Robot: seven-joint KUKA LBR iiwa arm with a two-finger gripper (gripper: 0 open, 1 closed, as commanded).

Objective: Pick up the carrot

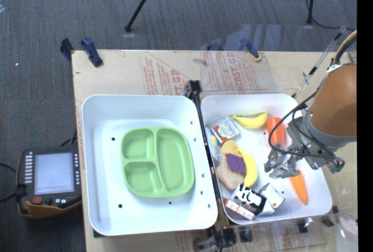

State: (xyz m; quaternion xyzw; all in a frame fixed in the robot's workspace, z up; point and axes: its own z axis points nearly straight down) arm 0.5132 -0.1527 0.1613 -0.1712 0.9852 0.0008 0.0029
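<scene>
**Jaws low over the right bin beside the carrot**

The jaws (284, 168) hang in the right bin (317, 201), at the frame's lower right; whether they are released or clenched cannot be told. The carrot (299, 186) lies just beside them, pointing toward the bin's lower right corner. The left bin (96, 128) holds a green tray (157, 161).

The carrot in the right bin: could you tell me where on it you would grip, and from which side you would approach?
I would probably grip the carrot mid-body, coming straight down from above. It lies flat on the floor of the right bin, pointing toward the front wall, so fingers closing across its narrow width should fit. The gripper hangs just beside its thicker end.
</scene>
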